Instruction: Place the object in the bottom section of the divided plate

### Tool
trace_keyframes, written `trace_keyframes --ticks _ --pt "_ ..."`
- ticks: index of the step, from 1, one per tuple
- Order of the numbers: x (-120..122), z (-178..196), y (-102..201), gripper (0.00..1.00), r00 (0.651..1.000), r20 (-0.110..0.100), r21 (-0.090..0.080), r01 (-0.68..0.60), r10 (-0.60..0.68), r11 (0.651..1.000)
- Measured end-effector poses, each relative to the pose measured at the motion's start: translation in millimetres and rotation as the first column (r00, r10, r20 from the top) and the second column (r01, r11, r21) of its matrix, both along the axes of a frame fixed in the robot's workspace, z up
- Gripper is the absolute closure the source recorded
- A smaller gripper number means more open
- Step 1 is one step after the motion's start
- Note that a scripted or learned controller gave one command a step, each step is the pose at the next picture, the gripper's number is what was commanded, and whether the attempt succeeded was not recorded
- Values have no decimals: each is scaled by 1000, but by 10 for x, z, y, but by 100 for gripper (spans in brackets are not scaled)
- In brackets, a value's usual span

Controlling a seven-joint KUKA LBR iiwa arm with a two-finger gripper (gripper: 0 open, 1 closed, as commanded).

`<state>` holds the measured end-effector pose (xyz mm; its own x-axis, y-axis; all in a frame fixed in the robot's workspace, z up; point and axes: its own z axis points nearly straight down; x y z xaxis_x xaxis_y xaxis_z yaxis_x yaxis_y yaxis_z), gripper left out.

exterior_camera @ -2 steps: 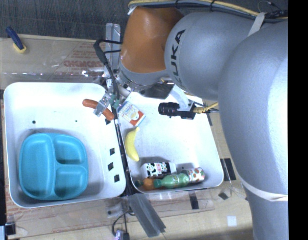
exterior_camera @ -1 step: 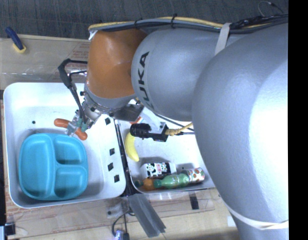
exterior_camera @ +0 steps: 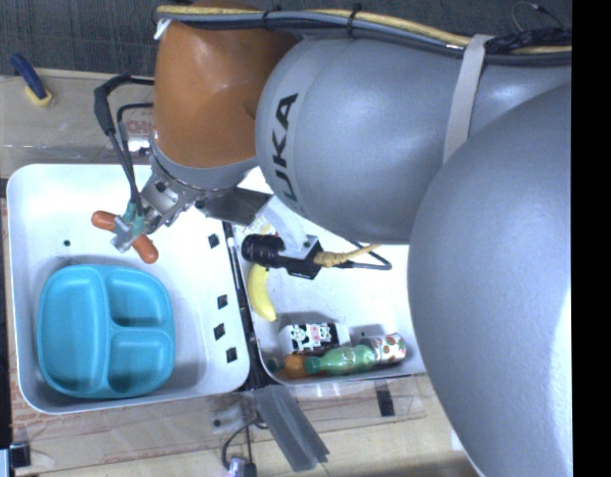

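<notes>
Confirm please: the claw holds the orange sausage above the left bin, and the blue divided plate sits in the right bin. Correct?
One detail is wrong. The camera view shows the blue divided plate in the left bin, not the right one. The claw does grip the orange sausage above that left bin.

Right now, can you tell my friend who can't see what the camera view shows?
A big grey and orange robot arm reaches over two white bins, its hand closed on an orange sausage-shaped toy above a blue divided plate in the left bin. The right bin holds a banana and small packages.
</notes>
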<state>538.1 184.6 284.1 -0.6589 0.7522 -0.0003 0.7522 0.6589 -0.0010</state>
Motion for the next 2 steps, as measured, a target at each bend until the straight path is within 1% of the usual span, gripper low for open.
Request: trace_keyframes --ticks 1,2 --pt "-479 -522 194 100 1000 -3 -1 -12 12 1000" --pt "-477 -521 191 0 1000 -3 -1 -12 12 1000"
